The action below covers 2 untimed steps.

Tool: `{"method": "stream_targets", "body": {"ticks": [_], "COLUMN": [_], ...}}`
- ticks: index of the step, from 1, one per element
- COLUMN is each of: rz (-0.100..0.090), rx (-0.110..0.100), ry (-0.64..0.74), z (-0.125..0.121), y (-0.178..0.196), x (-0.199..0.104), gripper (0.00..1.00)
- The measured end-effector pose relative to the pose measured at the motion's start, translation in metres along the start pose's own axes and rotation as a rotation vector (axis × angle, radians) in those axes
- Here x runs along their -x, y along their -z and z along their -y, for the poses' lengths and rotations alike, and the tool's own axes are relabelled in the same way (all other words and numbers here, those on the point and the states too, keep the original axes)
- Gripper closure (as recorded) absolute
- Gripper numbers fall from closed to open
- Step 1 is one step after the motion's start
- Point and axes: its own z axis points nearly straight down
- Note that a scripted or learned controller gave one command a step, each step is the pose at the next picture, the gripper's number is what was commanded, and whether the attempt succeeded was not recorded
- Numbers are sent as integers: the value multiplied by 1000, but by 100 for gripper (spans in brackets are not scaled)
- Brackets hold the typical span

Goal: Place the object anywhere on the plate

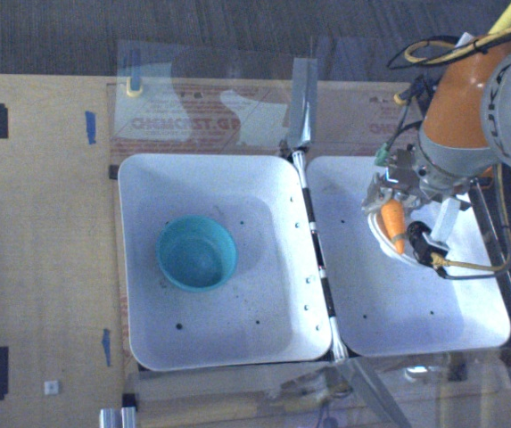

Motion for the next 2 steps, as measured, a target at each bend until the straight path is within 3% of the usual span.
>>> {"method": "stream_targets", "body": {"ticks": [1,2], "rz": [-1,-1], "rx": [-2,4], "ry": [269,370], "z": [63,50], "y": [14,12], "x": [-96,-169], "gripper": [100,100]}}
